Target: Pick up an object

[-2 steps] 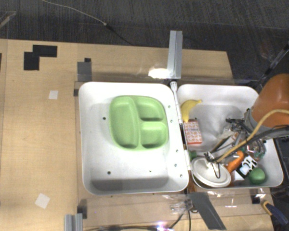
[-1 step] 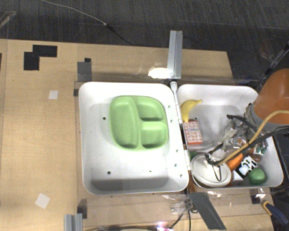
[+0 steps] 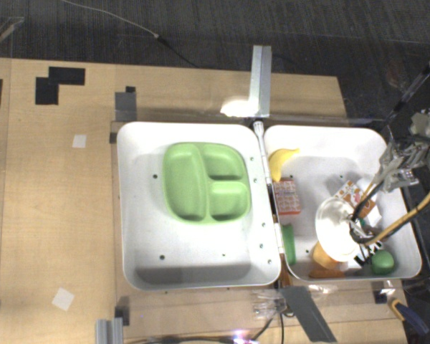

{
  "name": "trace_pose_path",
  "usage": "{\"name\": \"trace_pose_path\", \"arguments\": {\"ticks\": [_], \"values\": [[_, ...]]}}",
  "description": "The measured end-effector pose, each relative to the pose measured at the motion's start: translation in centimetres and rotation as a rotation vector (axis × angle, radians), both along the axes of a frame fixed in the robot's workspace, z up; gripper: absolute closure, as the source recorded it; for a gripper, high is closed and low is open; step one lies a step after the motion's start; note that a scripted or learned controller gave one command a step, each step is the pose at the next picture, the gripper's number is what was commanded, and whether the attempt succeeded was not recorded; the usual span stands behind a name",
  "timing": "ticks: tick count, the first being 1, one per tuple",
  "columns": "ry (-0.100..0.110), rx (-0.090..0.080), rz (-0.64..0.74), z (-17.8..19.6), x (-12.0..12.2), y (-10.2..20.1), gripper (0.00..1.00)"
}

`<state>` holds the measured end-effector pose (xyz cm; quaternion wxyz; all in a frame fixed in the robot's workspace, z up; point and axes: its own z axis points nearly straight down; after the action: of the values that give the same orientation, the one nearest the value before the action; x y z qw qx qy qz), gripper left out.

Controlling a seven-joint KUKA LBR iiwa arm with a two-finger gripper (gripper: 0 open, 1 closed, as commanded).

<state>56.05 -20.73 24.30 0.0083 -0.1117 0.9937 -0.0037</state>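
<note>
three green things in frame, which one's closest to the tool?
The small green ball in the right bin's near-right corner, just beside the tool. The green stick lies farther left; the green tray sits in the left bin.

The arm enters from the right edge of the camera view, its wrist assembly (image 3: 408, 165) a tangle of grey metal brackets and fittings at the upper right. From there a slender dark shaft, accompanied by a yellow cable, slants down and leftward to the pincer (image 3: 360, 229), which sits low at the end of the reach, pointing toward the lower left. The pincer tip appears as a small dark cluster; its fingers are too small to resolve.
</note>
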Motion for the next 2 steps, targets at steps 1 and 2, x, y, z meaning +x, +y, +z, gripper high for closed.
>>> {"name": "trace_pose_path", "arguments": {"ticks": [1, 2], "values": [[0.006, -0.003, 0.530, -5.52, -2.21, 0.72, 1.00], [0.006, -0.003, 0.529, -5.48, -2.20, 0.72, 0.00]]}}
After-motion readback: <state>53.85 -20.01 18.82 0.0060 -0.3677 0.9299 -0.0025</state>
